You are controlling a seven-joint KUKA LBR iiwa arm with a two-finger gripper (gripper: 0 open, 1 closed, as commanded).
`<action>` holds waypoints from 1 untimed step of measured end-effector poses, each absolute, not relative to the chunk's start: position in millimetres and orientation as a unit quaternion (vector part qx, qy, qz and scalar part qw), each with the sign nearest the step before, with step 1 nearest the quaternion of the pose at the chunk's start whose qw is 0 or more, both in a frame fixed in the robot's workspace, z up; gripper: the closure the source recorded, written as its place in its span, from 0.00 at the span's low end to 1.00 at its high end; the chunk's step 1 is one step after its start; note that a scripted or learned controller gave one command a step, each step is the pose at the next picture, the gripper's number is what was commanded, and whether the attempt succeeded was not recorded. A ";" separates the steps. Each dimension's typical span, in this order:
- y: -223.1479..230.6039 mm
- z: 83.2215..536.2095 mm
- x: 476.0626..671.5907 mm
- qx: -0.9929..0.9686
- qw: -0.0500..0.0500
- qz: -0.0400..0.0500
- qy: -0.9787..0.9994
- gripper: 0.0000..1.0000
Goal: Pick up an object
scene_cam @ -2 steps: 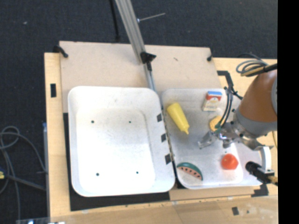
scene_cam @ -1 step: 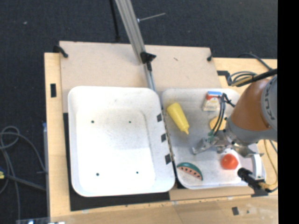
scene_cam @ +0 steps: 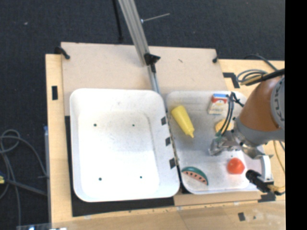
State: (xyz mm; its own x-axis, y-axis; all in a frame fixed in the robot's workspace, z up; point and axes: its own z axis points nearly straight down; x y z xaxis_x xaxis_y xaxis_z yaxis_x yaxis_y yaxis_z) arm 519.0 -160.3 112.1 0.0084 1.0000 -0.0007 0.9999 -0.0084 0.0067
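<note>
Approach step: gripper [scene_cam: 216,147] low in right bin [scene_cam: 201,188], lower right of frame, finger spread too blurred to tell, apparently holding nothing; nearest object, orange-red ball [scene_cam: 235,166], lies just beside, so next move needs re-centring over it.

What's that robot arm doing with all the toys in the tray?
The robot arm is reaching into the right bin, trying to pick something up. Its gripper is down low in the middle of that bin, and nothing can be seen held in it. Around it lie a yellow bottle, a red ball, a watermelon slice and a small box. The left bin sits beside it.
</note>
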 end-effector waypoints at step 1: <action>-153.4 161.9 526.6 0.706 0.003 0.002 0.708 1.00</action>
State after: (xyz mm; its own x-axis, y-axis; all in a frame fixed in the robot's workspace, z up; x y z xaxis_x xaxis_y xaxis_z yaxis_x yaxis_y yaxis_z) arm 526.6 -153.4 161.9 -0.0037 1.0000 -0.0019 1.0000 0.0037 0.0075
